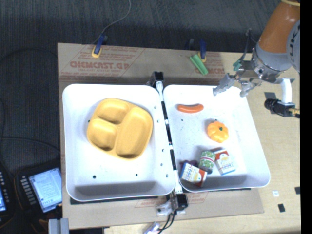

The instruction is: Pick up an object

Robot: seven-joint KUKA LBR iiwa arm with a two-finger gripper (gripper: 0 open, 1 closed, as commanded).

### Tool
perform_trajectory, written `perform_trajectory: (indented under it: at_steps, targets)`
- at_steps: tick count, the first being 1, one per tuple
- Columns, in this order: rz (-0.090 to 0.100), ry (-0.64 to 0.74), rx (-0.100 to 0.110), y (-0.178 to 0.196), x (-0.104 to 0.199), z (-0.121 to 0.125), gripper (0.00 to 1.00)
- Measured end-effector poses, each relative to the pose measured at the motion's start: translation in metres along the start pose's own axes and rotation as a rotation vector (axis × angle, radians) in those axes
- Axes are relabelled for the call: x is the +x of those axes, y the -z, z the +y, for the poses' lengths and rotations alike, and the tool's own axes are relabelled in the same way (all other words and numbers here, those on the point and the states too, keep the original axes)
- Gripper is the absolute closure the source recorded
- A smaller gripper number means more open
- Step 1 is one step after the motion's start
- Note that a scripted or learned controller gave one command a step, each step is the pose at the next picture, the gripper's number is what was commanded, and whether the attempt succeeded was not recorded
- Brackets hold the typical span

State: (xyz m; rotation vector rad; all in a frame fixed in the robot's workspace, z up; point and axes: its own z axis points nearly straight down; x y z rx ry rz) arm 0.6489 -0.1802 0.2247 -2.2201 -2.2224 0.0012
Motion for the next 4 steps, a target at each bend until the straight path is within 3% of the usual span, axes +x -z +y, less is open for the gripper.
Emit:
perform_trajectory:
  at_steps: [1,2,3,4]
  targets:
    - [0.000,0.000,-0.001,-0.130,0.018,-0.046,0.00]
    - [-0.005,-0.002,-0.013,-0.136,0.058,-0.101,0.00]
    - [-0.006,-0.003,-0.015,-0.125,0.057,-0.100,1.00]
    - [0.001,0.001,-0.001,-0.040,0.133,-0.111,1.00]
